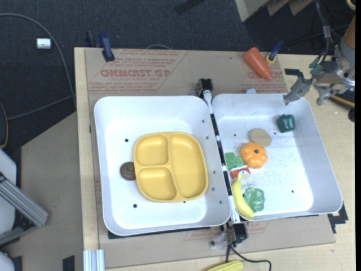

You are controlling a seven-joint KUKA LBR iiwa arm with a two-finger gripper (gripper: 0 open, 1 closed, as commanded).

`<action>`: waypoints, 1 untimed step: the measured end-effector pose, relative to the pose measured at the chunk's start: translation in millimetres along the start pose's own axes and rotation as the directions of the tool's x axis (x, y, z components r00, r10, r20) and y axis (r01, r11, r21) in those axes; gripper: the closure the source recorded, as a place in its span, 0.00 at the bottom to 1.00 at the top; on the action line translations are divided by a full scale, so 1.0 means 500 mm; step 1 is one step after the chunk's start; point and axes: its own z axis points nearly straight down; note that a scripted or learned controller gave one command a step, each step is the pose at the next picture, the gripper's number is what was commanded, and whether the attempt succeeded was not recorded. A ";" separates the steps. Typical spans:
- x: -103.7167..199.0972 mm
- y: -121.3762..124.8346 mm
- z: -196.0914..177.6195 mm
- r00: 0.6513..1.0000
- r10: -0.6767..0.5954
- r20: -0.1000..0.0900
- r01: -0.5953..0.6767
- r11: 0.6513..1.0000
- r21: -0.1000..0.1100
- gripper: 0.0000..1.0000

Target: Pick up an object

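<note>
The gripper [308, 92] hangs over the far right corner of the right bin [316, 168], its two grey fingers spread apart with nothing between them, and the arm reaches in from the right edge. Both bins sit on a pale wooden bench [84, 151] lined with printed cardboard, with dark carpet beyond it. Nearest in the right bin, by its front left corner, lie a curved yellow banana [241, 199] and a crinkled green leafy toy [255, 198] touching it. Behind them are a small red and green packet [234, 161], a glossy orange pumpkin [254, 154], then a flat tan disc [260, 136], and farthest a dark green block [286, 122], just below the gripper. Left of that bin, the left bin [113, 208] holds a smooth yellow divided tray [169, 166] and a brown round thing [127, 170] at its left edge. An orange carrot [258, 63] lies on the cardboard beyond the right bin.
</note>
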 end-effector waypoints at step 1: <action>-0.052 0.082 0.189 1.000 0.000 0.000 0.000 1.000 0.002 0.00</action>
